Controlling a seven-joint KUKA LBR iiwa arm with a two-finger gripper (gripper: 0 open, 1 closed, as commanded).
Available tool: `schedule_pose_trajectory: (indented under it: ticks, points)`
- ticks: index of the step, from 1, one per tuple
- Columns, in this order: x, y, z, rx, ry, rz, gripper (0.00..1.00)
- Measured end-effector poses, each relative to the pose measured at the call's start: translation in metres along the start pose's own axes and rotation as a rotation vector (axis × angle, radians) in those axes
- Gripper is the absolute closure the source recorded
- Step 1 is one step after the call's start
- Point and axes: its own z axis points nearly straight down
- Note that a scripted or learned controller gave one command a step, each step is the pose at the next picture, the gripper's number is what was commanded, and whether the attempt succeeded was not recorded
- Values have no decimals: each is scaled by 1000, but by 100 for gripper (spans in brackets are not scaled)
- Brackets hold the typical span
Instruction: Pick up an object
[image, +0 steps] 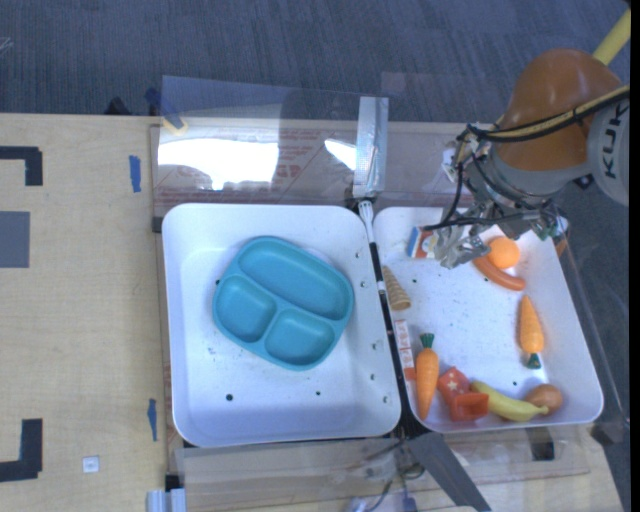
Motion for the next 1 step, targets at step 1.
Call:
schedule_pose_trajectory:
  ticks: [1]
  points:
    - [-32,73,-101,3,-12,178,100]
